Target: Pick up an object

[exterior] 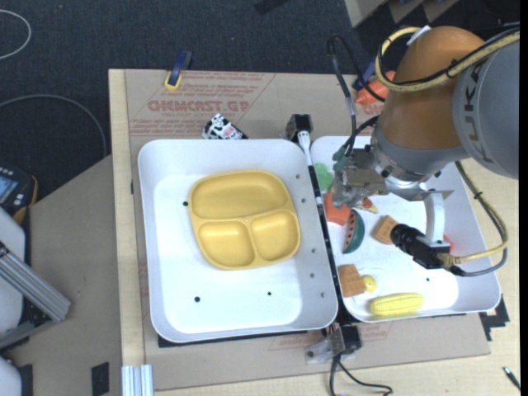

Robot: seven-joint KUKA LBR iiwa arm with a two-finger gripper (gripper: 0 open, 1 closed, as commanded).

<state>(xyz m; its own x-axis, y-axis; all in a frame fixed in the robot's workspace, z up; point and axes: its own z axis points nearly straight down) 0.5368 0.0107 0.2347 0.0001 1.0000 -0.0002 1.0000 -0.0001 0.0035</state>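
My gripper (353, 190) is lowered into the right bin (474, 291) near its left wall, with the grey and orange arm above hiding much of it. Just below it lie an orange-red toy (337, 211) and a watermelon slice (355, 232). A green piece (324, 176) lies to the gripper's left. A brown wedge (384, 230) sits to the right of the watermelon slice. Toward the front of the bin lie a tan cracker-like piece (351, 280) and a yellow corn cob (396, 305). I see nothing clearly between the fingers.
The left bin (165, 287) holds a yellow divided plate (245, 218). A raised rim (322, 229) separates the two bins. A small black-and-white object (221, 128) and a yellow-and-blue clip (176, 73) lie on the board behind the bins.
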